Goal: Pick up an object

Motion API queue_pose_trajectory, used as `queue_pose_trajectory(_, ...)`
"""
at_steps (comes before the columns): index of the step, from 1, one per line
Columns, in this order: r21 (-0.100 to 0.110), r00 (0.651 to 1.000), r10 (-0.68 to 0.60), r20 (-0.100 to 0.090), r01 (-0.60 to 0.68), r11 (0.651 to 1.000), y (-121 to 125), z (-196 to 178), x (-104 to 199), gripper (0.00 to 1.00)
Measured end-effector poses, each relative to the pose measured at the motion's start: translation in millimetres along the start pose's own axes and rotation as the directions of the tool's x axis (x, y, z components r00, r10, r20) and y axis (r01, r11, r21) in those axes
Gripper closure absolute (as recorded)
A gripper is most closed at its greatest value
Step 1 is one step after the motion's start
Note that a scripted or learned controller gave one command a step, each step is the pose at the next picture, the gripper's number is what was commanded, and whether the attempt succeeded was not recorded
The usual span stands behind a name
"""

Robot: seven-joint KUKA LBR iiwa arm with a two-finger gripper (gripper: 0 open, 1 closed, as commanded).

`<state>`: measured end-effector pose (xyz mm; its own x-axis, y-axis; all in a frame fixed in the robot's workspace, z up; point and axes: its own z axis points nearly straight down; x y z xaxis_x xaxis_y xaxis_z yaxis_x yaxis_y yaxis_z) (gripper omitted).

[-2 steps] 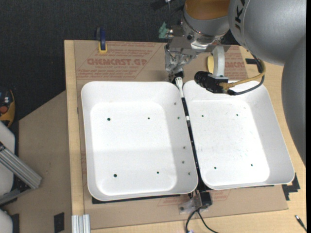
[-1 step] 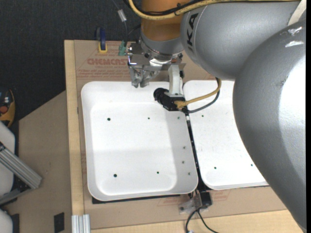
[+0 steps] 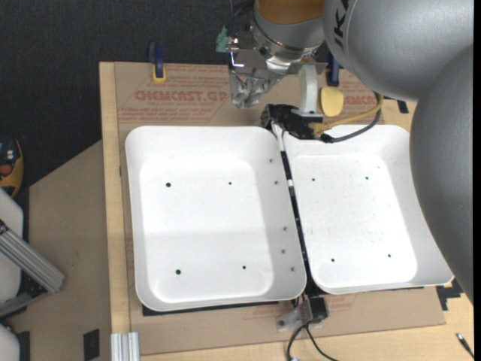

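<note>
overhead view. the gripper (image 3: 246,96) hangs above the brown board (image 3: 188,96), beyond the far rim of the left bin (image 3: 150,201); whether it holds anything cannot be told at this size. no loose object is apparent in the left bin or the right bin (image 3: 421,201). a sound pick first needs a target located, then a descent centred over it.

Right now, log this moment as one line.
arm: over far bench edge | claw: beyond left bin, above board | right bin | grasp: none seen
</note>
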<state>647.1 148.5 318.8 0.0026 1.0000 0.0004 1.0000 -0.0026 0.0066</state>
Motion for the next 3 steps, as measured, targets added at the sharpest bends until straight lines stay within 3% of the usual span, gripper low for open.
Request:
queue_pose_trajectory(1, 0.009, 1.000, -0.009, -0.002, 0.009, 1.000, 17.5, 65.1, 81.3, 1.00)
queue_pose_trajectory(2, 0.008, 1.000, -0.003, 0.000, 0.003, 1.000, 3.5, 44.1, 76.0, 1.00)
queue_pose_trajectory(3, 0.003, 1.000, 0.000, 0.000, 0.000, 1.000, -11.6, 5.5, 48.3, 1.00)
